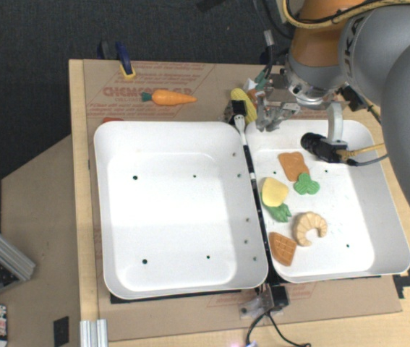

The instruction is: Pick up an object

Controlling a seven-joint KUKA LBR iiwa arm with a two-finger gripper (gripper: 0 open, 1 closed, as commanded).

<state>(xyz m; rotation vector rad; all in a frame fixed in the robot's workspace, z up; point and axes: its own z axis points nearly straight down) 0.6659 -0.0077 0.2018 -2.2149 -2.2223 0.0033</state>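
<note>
The gripper [266,121] hangs over the far left corner of the right bin [378,255]; whether its fingers are apart I cannot tell. The croissant [311,226] lies nearer, in mid-bin. It looks light, stiff plastic, a little slippery; best pinched across its middle.

Well left of the pincer [270,118] — a toy carrot [170,98] lying on brown cardboard [212,76]; farther left, a blue clamp [125,61].
</note>
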